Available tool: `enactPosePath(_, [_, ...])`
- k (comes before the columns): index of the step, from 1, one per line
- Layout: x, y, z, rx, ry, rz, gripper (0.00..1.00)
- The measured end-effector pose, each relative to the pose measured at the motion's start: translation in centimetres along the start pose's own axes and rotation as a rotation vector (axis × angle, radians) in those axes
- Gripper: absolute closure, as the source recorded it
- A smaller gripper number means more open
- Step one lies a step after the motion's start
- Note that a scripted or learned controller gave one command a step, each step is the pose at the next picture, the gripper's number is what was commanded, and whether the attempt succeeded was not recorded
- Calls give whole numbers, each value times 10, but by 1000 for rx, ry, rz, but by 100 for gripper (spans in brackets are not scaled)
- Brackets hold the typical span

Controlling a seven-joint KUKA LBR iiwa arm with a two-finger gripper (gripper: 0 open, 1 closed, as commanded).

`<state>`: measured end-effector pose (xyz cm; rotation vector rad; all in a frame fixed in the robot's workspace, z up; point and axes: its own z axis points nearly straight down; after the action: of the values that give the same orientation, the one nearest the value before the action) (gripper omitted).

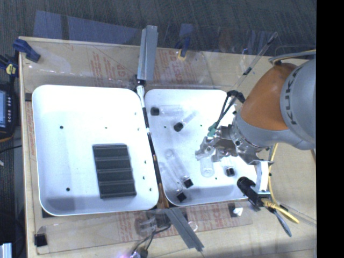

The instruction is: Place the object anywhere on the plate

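Object (207, 169): clear, glassy piece, hard to make out, in right bin (161, 104), just below pincer (208, 150). Plate (114, 170): dark ribbed slab in left bin (43, 98), well apart from pincer. Pincer state: cannot tell. Risk: transparent item slips, grasp misses. Bins on wooden bench (80, 58); dark carpet beyond.

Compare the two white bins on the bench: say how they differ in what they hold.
The shallow white left bin holds one large thing, a dark ribbed rectangular plate; the shallow white right bin holds several small black pieces and clear, hard-to-see items scattered about. The grey arm's hand hangs over the right bin, while nothing reaches over the left bin. The left bin looks somewhat wider. Both are white, shallow, round-cornered, and sit side by side.
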<state>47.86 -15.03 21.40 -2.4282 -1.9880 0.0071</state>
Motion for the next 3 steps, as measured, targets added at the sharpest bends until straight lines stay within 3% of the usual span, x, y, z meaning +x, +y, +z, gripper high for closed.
enactPosePath(1, [60, 48, 37, 1, 2, 425, 100])
enactPosePath(2, [155, 51, 24, 3, 1, 509, 100])
enactPosePath(3, [158, -29, 23, 1, 3, 650, 100])
